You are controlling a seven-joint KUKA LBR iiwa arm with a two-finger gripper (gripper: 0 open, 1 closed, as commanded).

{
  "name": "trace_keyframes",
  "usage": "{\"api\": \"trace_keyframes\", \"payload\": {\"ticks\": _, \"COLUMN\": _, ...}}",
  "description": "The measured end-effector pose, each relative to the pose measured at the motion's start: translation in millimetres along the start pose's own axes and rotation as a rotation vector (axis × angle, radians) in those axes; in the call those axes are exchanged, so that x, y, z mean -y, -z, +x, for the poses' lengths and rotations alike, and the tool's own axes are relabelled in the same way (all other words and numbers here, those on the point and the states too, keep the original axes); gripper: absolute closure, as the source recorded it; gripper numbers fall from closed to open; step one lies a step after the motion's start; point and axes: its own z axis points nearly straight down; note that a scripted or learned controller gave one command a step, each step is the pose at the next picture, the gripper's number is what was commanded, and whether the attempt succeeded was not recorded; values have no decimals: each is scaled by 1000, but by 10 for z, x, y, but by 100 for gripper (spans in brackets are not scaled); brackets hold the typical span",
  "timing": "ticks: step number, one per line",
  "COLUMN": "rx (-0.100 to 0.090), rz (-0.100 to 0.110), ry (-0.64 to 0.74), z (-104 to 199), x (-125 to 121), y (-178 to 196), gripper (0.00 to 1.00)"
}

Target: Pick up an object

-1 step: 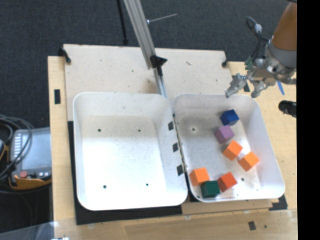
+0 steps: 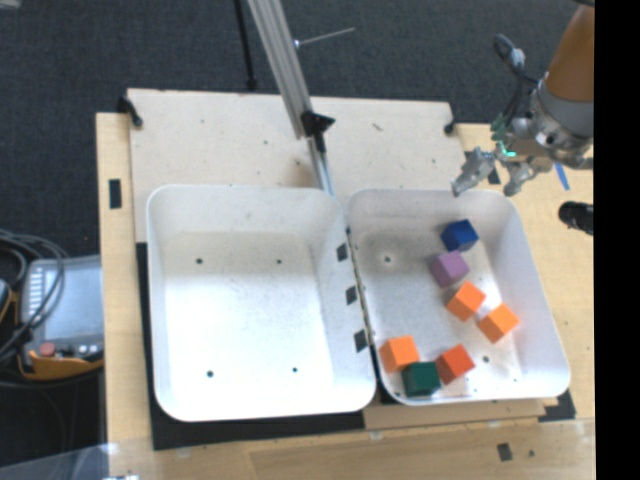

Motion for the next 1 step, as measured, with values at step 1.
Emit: {"api": "trace_keyframes", "payload": {"ticks": 1, "rx": -2, "rz": 3, "ry": -5, "z": -57, "x": 45, "y": -434, "gripper": 0}}
